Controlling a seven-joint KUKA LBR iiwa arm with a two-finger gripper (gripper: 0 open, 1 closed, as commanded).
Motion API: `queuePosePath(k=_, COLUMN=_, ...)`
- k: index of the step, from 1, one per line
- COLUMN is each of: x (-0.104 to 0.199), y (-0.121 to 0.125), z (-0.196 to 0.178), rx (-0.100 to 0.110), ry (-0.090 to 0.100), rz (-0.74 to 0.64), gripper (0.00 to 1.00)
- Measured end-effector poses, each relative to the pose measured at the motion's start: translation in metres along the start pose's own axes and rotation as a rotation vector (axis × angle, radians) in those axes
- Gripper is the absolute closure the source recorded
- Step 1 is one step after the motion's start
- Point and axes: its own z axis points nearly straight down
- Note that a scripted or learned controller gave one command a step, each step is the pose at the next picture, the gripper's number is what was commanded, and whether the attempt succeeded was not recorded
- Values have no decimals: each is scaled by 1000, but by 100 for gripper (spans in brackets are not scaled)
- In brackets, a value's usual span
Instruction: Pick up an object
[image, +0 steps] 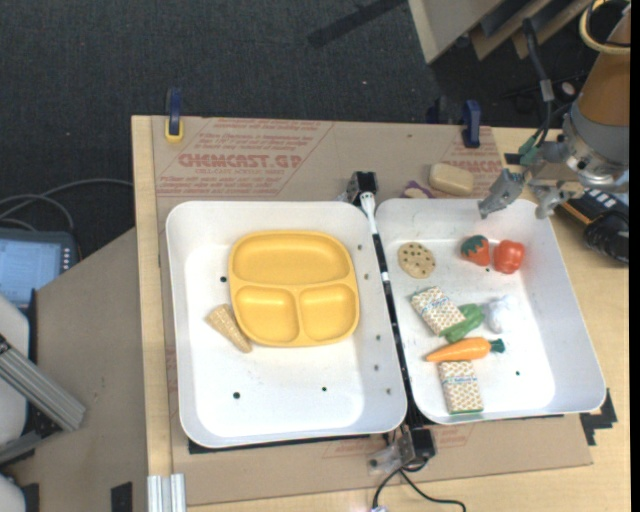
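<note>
1. Nearest the lens: wrapped snack bar (460, 386), front of right bin (570, 330).
2. Behind it: carrot (459, 350), second bar (436, 309), cookie (416, 260), tomato (497, 253).
3. Left bin (190, 300): yellow divided plate (293, 287), cone (229, 328).
4. Gripper (521, 195): fingers spread, empty, above right bin's back rim.
5. Advice: descend centred on an isolated item, likely the tomato; straddle it before closing.
</note>
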Motion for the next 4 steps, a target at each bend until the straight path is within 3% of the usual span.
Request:
queuePosePath(k=1, x=-11, y=-5, z=132, rx=-15, ry=3, rz=-5, gripper=0)
queuePosePath(k=2, x=-13, y=8, z=136, rx=-19, ry=6, rz=-7, gripper=0)
queuePosePath(k=3, x=-24, y=38, z=147, rx=-17, ry=-1, rz=-8, gripper=0)
queuePosePath(k=4, x=-20, y=31, z=153, rx=0, ry=0, rz=-1, gripper=0)
